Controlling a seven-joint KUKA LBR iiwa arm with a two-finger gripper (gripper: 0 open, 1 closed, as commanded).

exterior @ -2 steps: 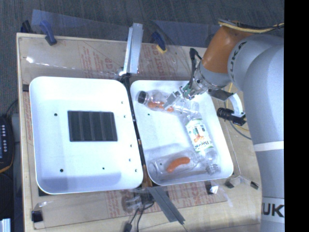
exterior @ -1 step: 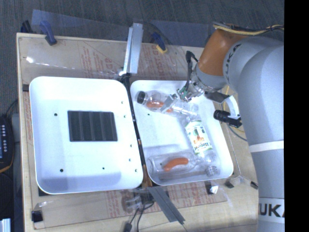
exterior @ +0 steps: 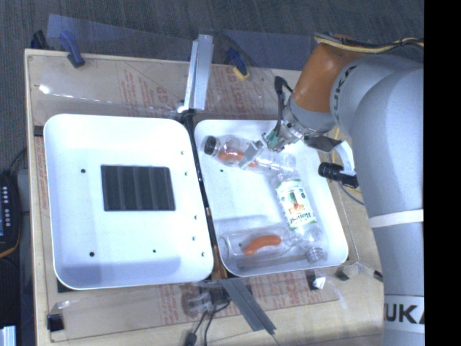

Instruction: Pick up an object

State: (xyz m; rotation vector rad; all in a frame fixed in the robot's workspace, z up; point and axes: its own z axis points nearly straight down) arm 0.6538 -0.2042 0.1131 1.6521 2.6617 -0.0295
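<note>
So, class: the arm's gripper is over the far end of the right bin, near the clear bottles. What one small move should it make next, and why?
Probably a short descent straight down. The gripper sits above the small clear bottle with a dark cap and orange contents at the far end of the right white bin, and nothing is visibly between its fingers. The clear bottle with the green and white label lies nearer the camera.
</note>
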